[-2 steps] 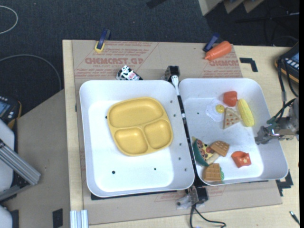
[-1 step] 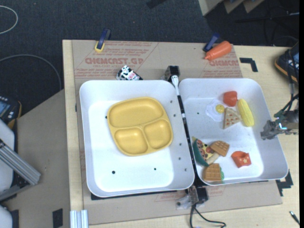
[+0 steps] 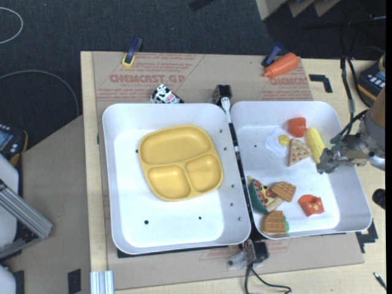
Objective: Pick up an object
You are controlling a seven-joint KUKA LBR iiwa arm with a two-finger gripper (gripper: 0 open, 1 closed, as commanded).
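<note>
Bench [image 3: 92,164] carries two shallow white bins side by side. Left bin [image 3: 122,219] holds a yellow divided plate [image 3: 179,162], sitting near its middle, slightly toward the far edge, three compartments, nothing in them. Right bin [image 3: 349,207] holds the small toy foods. Arm enters from the right edge, gripper [image 3: 324,162] low over the right bin close to its right edge, just beside the corn cob [image 3: 315,143]; nothing visible between the fingers, whether they are spread or closed cannot be told. Corn cob lies near the far right of the bin, next to a pizza slice [image 3: 298,152]. Red tomato piece [image 3: 297,126] toward the far edge, fried egg [image 3: 279,142] just left of the pizza slice. Near the bin's left edge: a round pizza piece [image 3: 259,196], touching a waffle [image 3: 283,191]. Second waffle-like piece [image 3: 275,223] at the near edge. Red strawberry-like piece [image 3: 311,205] toward the near right. Outside the bins on the bench: orange carrot [image 3: 282,65] at the far edge, small black-and-white cow toy [image 3: 165,95] by the left bin's far edge.
</note>
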